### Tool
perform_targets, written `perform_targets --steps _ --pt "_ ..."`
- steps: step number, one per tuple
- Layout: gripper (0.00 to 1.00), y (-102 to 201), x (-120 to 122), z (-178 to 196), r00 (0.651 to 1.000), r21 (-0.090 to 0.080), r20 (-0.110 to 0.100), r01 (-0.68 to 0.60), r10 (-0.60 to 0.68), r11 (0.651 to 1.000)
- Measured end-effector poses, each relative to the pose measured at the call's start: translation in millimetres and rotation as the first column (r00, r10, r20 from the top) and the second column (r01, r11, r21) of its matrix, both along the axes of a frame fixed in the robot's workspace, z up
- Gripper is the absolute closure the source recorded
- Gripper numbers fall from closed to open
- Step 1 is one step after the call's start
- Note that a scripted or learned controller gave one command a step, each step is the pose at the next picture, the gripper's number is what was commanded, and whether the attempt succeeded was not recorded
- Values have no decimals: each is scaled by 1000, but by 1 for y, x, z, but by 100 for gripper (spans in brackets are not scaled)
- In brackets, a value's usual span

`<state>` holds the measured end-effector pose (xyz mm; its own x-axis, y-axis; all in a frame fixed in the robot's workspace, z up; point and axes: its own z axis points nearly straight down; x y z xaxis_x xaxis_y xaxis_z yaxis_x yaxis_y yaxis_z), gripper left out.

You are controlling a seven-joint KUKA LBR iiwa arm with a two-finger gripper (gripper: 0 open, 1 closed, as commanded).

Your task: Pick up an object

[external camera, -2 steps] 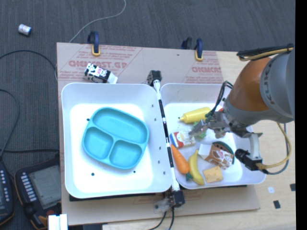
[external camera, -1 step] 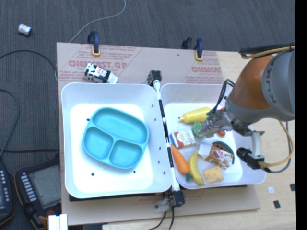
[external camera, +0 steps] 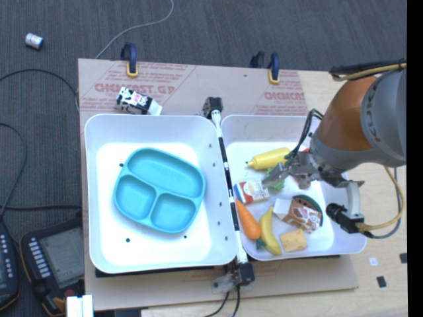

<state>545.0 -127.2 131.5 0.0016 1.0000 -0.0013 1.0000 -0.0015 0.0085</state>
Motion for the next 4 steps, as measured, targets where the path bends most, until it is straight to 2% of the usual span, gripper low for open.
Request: perform_targets --steps 1,2,3,4 --pt "0 26 -19 -40 1000 -4 13 1 -1 1000" --pt "100 27 -16 -26 1000 -1 19 0 0 1000" --pt "0 27 -16 -27 1000 -2 17 0 0 1000" --pt "100 29 -15 -16 1000 2 18 -1 1 1000"
